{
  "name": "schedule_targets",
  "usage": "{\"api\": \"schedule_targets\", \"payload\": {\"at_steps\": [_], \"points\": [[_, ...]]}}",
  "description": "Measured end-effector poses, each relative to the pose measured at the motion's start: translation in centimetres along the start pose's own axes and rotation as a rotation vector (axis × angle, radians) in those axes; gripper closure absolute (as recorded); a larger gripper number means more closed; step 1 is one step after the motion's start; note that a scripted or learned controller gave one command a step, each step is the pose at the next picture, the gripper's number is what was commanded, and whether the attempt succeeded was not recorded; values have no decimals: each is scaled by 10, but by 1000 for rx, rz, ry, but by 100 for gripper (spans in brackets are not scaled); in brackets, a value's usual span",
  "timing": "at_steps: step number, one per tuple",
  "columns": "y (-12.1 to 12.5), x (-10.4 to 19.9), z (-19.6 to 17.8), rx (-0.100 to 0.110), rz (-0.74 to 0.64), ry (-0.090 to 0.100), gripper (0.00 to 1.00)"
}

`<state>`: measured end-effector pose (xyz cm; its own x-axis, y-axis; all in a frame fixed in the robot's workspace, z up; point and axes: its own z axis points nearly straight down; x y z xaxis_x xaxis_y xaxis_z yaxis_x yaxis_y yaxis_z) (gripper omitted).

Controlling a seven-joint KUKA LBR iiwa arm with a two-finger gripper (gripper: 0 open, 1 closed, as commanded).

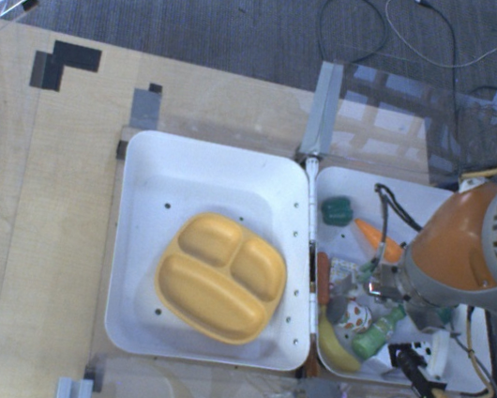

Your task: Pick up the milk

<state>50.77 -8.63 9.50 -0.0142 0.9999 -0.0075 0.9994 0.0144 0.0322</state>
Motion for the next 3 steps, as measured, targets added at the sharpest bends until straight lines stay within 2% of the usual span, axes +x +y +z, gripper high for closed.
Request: {"api": "schedule_targets", "payload": {"at_steps": [1, 2, 3], "points": [[-9, -39, -132, 25, 68, 5, 0], [-7, -16, -6, 13, -182, 7, 0], [-17, -1, 6, 17, -233, 8, 0]]}}
